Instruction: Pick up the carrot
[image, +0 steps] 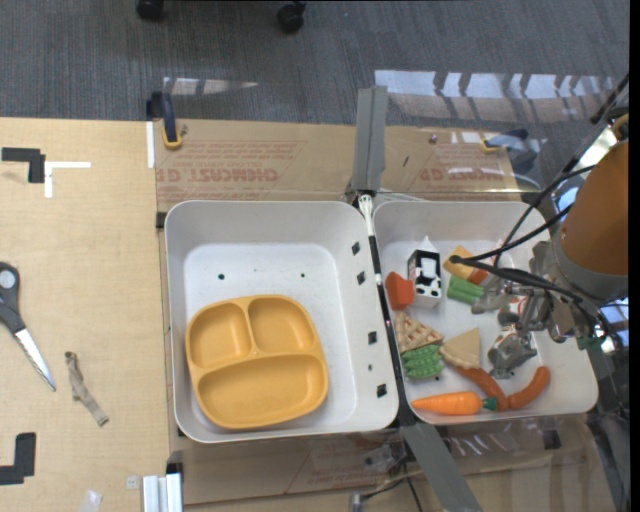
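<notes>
The carrot (449, 403) lies on its side along the near wall of the right bin (580, 400), orange body pointing left and green stub to the right. The end effector (512, 352) hangs above and to the right of it, over the middle of the toy food; whether it is open or closed cannot be told, since the metal parts blur into the cables around them, and nothing can be seen gripped in it.

The main risk, as I judge it, is crowding. A sausage (528, 387) curves just beside the carrot's green end, and a second reddish link (480, 380) sits just behind it, so a descent slightly off could close on a sausage or on 2 things at once. The carrot also lies against the bin wall, which leaves little room on the near side; the end effector could strike the rim or push the carrot flat against it. The carrot's round, tapered form could let it roll or squirt out as it is squeezed. The green pea pod (421, 362) and the bread slice (462, 349) are near enough to be nudged.

As for writing, the cardboard (250, 165) behind the bins bears red print, upside down and hard to read. The small milk carton (426, 274) has black patches but no legible text. The yellow divided plate (257, 358) in the left bin (200, 240) and the scissors (20, 330) on the surface (80, 260) carry no visible marks.
</notes>
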